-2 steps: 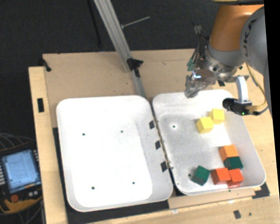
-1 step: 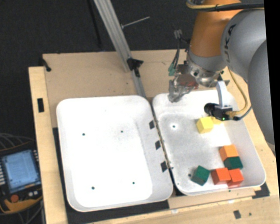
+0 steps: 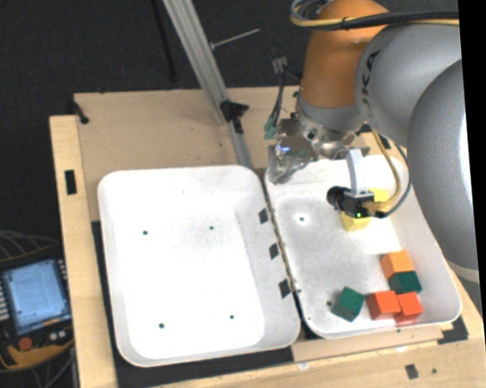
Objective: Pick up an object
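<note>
You've got the gripper (image 3: 284, 167) over the right bin's (image 3: 323, 258) far-left corner, right by the seam w/ the left bin (image 3: 190, 260). The arm (image 3: 401, 76) comes in over the right bin's far-right side. Yellow block (image 3: 354, 222) is approx mid-bin, partly hidden. Toward the bin's near-right corner: orange block (image 3: 397, 262), dark green block (image 3: 406, 282) touching it, then red-orange block (image 3: 384, 304) and 2nd red-orange block (image 3: 409, 305) side by side. Tilted green block (image 3: 348, 304) is just left of those, by the near wall.

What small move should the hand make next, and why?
Probably slide toward the green block, leftmost in the cluster of blocks: the hand sits at the far-left corner of the right bin, well away from them.
</note>
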`<state>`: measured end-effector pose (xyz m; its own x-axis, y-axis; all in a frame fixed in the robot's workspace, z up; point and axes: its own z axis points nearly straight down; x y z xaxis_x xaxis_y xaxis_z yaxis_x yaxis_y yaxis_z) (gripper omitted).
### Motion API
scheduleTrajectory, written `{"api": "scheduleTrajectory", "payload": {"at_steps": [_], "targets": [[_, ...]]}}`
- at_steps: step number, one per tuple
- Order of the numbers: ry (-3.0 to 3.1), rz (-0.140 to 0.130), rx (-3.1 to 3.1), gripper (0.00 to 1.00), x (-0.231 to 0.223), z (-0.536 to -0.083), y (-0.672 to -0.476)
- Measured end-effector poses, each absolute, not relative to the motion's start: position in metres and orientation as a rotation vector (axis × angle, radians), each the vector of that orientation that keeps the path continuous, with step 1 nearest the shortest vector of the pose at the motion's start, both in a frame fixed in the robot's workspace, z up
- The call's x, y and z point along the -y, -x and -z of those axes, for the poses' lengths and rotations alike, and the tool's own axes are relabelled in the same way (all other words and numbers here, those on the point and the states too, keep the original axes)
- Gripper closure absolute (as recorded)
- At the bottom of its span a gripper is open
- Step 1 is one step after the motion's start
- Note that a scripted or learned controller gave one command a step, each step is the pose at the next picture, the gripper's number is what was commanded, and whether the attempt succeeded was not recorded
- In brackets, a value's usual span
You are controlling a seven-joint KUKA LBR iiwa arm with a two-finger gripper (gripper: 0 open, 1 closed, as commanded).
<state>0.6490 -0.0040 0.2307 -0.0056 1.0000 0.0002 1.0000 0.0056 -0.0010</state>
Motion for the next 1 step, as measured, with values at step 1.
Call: {"api": "scheduleTrajectory", "payload": {"at_steps": [1], "targets": [[2.213,-0.002,2.227,1.00,-0.0423,-0.2241,-0.6468]]}}
